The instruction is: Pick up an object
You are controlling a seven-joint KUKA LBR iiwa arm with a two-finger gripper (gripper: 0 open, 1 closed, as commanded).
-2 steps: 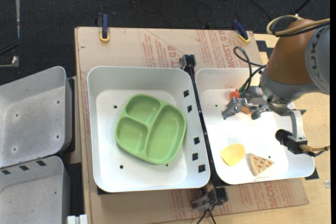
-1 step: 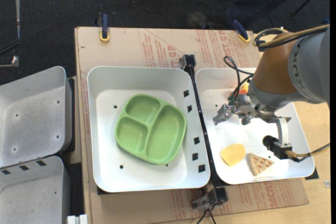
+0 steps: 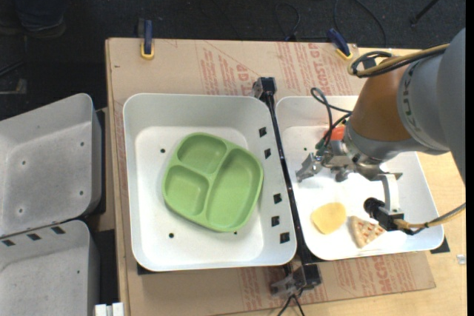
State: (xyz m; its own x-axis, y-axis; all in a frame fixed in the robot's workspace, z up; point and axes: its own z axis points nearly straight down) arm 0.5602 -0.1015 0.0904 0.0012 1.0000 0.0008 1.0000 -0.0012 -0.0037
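In the right bin (image 3: 426,181), my gripper (image 3: 312,166) hangs low over the left half of the floor, with the grey arm and its orange band above it to the right. A yellow round piece (image 3: 328,217) lies just below the gripper, apart from it. Right of that piece, near the front wall, lies a pizza slice toy (image 3: 366,232). A small orange-red object (image 3: 338,133) peeks out from behind the wrist at the back. I see nothing held in the gripper.
The left bin (image 3: 148,122) holds a green divided plate (image 3: 213,180). A black divider strip (image 3: 278,159) runs between the two bins. Grey trays (image 3: 44,159) lie off the bench to the left.
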